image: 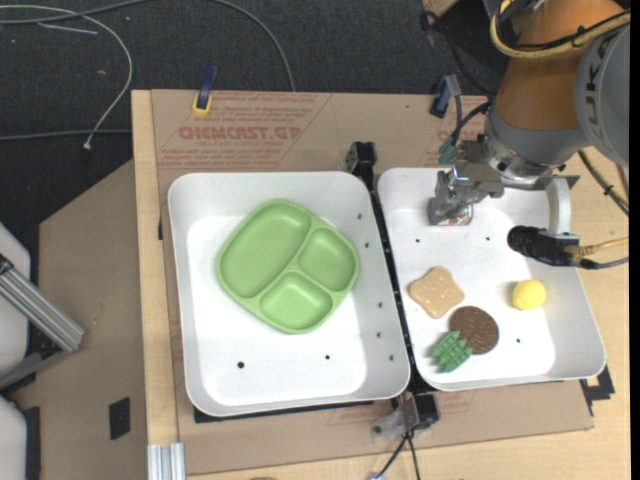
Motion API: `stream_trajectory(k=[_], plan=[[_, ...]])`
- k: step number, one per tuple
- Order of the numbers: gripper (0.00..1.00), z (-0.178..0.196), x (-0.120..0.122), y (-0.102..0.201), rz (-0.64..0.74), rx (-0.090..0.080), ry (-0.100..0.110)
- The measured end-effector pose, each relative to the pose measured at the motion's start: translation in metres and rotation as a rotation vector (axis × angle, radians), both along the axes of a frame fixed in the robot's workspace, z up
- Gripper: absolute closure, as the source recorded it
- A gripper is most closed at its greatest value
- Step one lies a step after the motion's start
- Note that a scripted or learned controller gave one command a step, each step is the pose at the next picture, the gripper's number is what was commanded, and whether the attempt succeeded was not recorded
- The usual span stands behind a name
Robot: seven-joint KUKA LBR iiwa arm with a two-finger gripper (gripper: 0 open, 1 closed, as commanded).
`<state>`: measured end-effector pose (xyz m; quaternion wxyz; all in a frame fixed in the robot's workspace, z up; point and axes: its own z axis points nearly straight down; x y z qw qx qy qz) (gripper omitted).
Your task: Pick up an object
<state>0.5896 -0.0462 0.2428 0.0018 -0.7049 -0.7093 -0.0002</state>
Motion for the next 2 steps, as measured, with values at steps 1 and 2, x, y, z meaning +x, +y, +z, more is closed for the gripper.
stream_trajectory(k=[1, 2], plan=[[1.00, -0.006, 0.023, 0.054, 0.000, -0.001, -0.004], [1.00, -0.013, 0.042, 0.104, 0.000, -0.001, -0.004]])
